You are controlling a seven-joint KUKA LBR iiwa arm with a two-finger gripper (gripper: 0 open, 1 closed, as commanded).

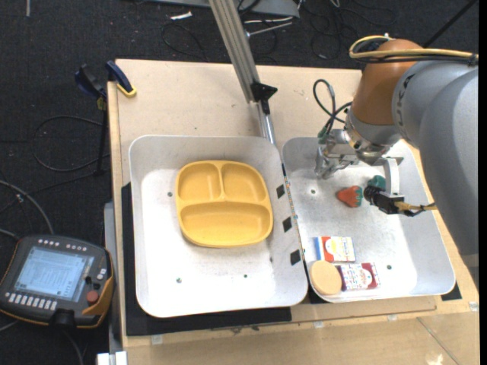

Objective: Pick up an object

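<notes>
A small red object (350,196), perhaps a toy strawberry, lies in the right bin (426,265), just right of the gripper (327,166). Whether the gripper is open cannot be told. A yellow divided plate (224,204) sits in the left bin (152,280).

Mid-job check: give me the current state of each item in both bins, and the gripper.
Yellow divided plate: flat in left bin, right side up.
Strawberry toy: loose in right bin, beside gripper.
Two small boxes: lying flat, near front of right bin.
Round tan piece: flat, front edge.
Gripper: low over right bin, holding nothing visible.
</notes>
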